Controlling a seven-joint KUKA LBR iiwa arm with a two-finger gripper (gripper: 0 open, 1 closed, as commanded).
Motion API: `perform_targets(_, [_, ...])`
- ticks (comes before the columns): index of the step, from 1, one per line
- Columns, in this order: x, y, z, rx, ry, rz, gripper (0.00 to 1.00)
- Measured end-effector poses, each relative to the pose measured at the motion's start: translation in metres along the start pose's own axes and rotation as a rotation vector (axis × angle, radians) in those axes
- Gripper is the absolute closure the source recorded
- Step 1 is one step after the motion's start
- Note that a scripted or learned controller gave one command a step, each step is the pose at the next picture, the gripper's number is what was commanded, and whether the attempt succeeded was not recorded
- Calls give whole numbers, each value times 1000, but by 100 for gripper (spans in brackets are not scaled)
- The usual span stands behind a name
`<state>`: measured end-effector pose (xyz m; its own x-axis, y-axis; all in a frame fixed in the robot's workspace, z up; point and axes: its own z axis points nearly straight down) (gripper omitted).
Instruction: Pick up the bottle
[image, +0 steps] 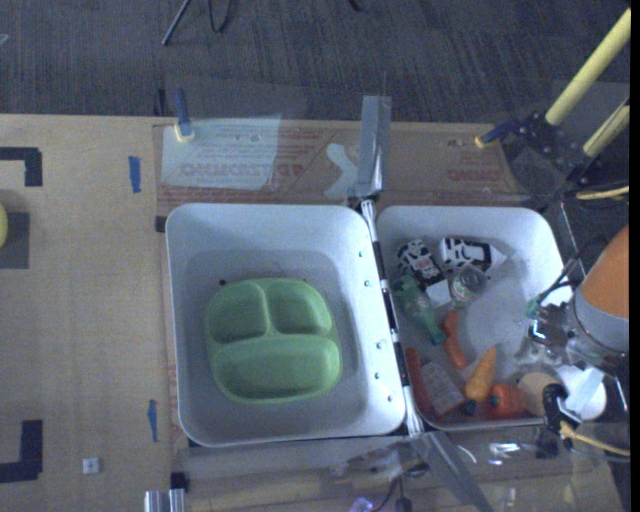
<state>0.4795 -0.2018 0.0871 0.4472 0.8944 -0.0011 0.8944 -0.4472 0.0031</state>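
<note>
A small green bottle (414, 307) lies on its side near the left wall of the right bin (520, 232), its cap end pointing toward the bin's back. My gripper (548, 338) hangs at the right rim of that bin, below the orange band of the arm (612, 280), well to the right of the bottle and apart from it. Nothing shows between the gripper and the bottle except the bin's bare floor and a few toys.
The right bin also holds a black-and-white cow-patterned toy (440, 257), a round clear lid (465, 285), carrots (481, 372), a red packet (437, 386) and a tomato-like piece (505, 400). A green divided plate (272, 340) lies in the left bin (190, 300).
</note>
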Motion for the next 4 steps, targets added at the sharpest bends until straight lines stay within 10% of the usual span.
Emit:
perform_targets(3, [25,-12,-42,3,1,-93,100])
perform_targets(4, [-6,5,0,0,3,-77,100])
